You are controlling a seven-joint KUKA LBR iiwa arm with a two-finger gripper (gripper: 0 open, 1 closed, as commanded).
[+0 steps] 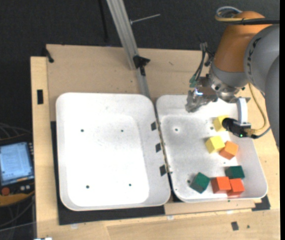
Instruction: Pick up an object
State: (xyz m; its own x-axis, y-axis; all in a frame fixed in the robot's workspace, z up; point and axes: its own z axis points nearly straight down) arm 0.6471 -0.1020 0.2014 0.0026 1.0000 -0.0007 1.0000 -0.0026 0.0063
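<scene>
My gripper [194, 104] hangs over the far end of the right bin [182, 149], above bare bin floor. No block is seen between its fingers. Several blocks lie in the right bin's near and right part: a yellow block [214, 144], an orange block [228, 149] touching it, another yellow block [218, 122] by the right wall, a green block [199, 182], a dark green block [234, 172], and two red-orange blocks [228, 185] side by side at the near right corner.
The left bin [105, 149] lies beside the right one, joined by black clips along the shared edge. A metal pole [127, 39] slants up from the bench behind the bins. A handheld control pendant [10, 166] sits off the bench at the left.
</scene>
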